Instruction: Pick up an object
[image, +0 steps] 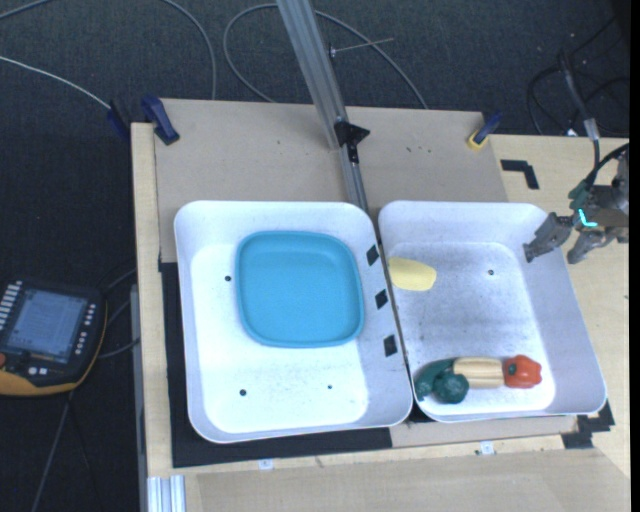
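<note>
Gripper (562, 245) with fingers spread, holding nothing, poised over right bin's (570, 310) far right rim. Approach stage, by the look of it. Next: reaching inward and down toward yellow object (411, 274) or toy vegetables (478, 376) along near edge.

Smooth matt blue plastic plate (300, 288); scuffed white plastic bins (200, 400); dull brown board desk (250, 150); brushed metal rail (315, 60).

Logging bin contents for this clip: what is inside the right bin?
The right bin holds a yellow piece at its left wall, and a green, tan and red piece along its near edge. Nothing covers them.
</note>
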